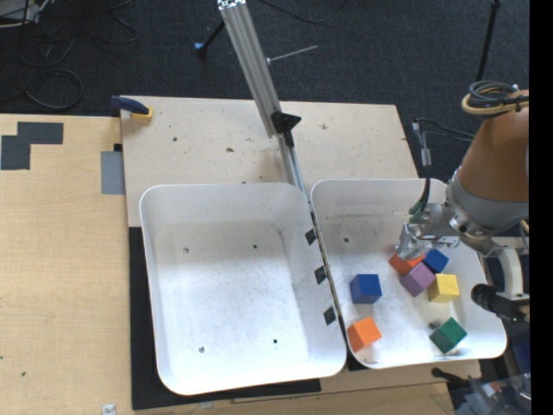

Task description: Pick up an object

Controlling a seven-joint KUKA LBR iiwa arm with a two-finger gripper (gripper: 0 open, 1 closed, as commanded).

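The grey arm with its orange band (499,150) reaches in from the right over the right-hand shallow white bin (371,201), and its claw (416,239) hangs low at the cluster of small blocks near that bin's right side. The metal fingers sit right over a small red block (403,264), which is partly covered by them; whether the fingers are spread or closed cannot be told from this angle, and no block is clearly seen between them.

Just beside the red block lie a purple cube (420,278) and a small blue cube (436,260), the three packed close together — touching or nearly so. A yellow cube (444,288) sits just to the right of the purple one. A larger blue cube (365,288) rests apart toward the bin's middle, an orange cube (364,332) lies near the front-left corner, and a green cube (448,335) lies near the front-right rim.

The left-hand shallow white bin (164,223) stands beside it on the pale wooden worktop (207,141) — a slanted aluminium rail (255,63) rises behind the seam between the two bins
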